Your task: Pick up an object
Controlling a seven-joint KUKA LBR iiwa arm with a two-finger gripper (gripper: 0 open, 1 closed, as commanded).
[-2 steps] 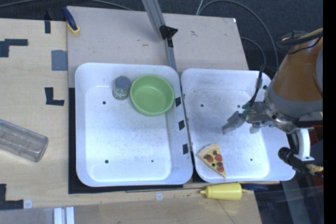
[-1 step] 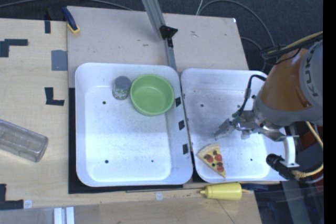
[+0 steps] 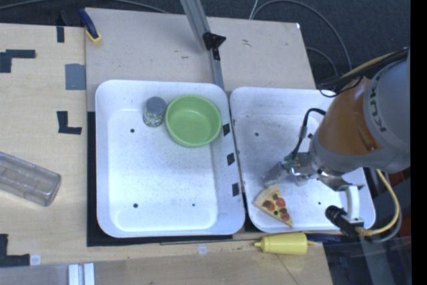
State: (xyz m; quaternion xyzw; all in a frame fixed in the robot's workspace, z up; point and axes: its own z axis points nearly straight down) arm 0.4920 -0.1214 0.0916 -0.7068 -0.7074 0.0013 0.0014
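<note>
Pincer (image 3: 275, 173) above 1 pizza slice (image 3: 274, 203) — 2 bins (image 3: 107, 163).

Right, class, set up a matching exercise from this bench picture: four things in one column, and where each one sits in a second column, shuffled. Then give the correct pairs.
Things
1. green bowl
2. pizza slice
3. yellow bottle
4. clear plastic container

Places
A. on the bench just below the right bin's near edge
B. far part of the left bin, beside a small grey-capped jar
C. on the wooden bench left of both bins
D. near corner of the right bin, close to the gripper

Pairs: 1-B, 2-D, 3-A, 4-C
</note>
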